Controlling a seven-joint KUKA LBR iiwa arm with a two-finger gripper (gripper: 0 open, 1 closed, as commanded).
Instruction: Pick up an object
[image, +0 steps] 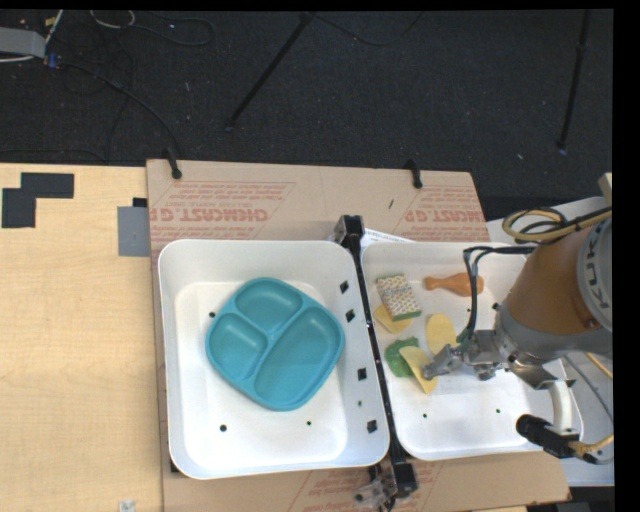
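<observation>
The right bin holds several small toy foods: a checkered yellow-green piece, an orange-brown drumstick shape, a yellow oval, a green piece and a yellow wedge. My gripper is down low in this bin, right at the yellow wedge and just below the yellow oval. The grey arm with its orange band reaches in from the right. Whether anything sits between the fingers is not visible.
The left bin carries a teal divided plate. A black divider runs between the bins. Cardboard lies behind them and wooden bench lies to the left. Cables loop at the right.
</observation>
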